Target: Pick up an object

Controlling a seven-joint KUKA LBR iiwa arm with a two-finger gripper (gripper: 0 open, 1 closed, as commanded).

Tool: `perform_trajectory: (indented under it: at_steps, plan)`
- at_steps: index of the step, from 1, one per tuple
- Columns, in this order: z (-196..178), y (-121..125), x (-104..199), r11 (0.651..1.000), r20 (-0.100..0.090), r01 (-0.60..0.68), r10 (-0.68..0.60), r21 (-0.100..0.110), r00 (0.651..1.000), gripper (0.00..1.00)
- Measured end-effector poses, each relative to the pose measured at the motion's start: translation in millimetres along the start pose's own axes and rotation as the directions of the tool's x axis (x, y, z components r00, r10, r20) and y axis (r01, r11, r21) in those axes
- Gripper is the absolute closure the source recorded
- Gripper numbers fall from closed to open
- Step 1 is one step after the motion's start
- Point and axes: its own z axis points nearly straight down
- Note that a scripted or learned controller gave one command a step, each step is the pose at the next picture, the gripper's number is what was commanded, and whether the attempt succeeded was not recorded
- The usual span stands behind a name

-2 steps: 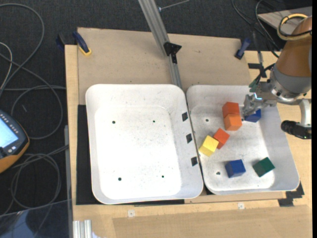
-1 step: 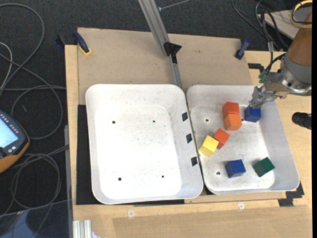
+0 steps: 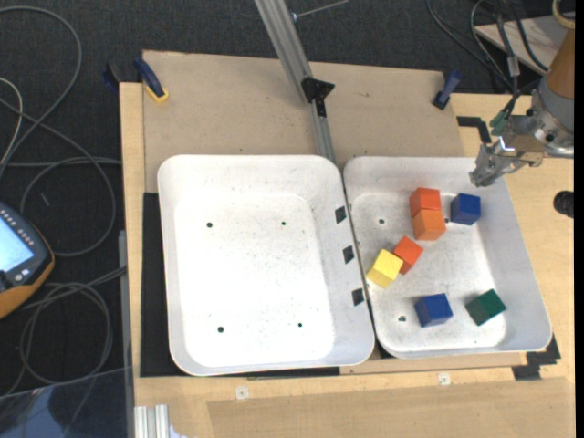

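The gripper (image 3: 490, 165) is hovering over the upper right rim of the right bin (image 3: 520, 245); whether it is released or clenched cannot be determined. Lying in that bin are an orange block (image 3: 426, 213), a blue block (image 3: 465, 208), a yellow block (image 3: 385, 267), a second blue block (image 3: 432, 309) and a green block (image 3: 485, 307). The left bin (image 3: 182, 245) is sitting beside it on the wooden surface (image 3: 383, 117). Black cables (image 3: 55, 153) are trailing across the dark floor (image 3: 55, 44).

A robotics lab: a plywood surface (image 3: 228, 89) held by blue clamps (image 3: 151, 78), loose cables (image 3: 55, 153) on dark carpet, a teach pendant (image 3: 18, 254) at left.
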Motion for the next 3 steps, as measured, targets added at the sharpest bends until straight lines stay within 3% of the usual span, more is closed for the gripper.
perform_trajectory:
  at_steps: [3]
  plan:
    - [1,29,155,1.0,-0.003,0.004,-0.004,0.008,1.0,1.0]
